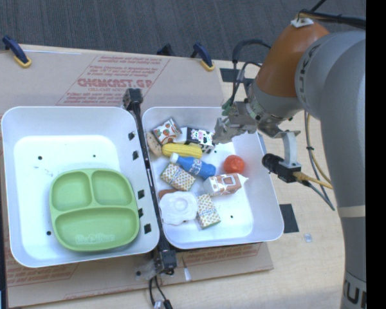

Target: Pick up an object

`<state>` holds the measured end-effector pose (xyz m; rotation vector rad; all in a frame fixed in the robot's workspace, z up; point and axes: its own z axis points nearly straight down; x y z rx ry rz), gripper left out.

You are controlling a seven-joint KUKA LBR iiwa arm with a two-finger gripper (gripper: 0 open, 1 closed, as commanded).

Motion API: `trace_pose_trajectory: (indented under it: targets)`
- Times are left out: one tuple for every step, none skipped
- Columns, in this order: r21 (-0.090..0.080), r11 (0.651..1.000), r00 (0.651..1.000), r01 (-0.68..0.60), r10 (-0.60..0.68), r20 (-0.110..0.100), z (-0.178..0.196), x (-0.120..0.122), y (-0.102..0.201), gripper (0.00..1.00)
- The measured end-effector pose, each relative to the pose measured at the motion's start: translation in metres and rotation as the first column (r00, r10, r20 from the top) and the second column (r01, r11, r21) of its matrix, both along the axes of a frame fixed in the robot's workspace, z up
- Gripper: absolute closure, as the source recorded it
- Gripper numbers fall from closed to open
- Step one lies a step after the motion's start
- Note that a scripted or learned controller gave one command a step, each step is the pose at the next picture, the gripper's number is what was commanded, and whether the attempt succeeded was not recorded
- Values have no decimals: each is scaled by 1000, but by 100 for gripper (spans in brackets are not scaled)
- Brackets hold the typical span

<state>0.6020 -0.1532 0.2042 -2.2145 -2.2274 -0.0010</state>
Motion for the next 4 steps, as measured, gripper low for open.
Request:
trace_pose_trajectory:
  targets:
    - [0,1000,1000,-1,1,0,-8,36,54,100]
    - [-1,1000,1000,-6,6,1,3,37,54,100]
    - [-2,1000,1000,-12,12,1,13,37,54,100]
    - [-1,1000,1000,2,-2,-3,26,-26,70,100]
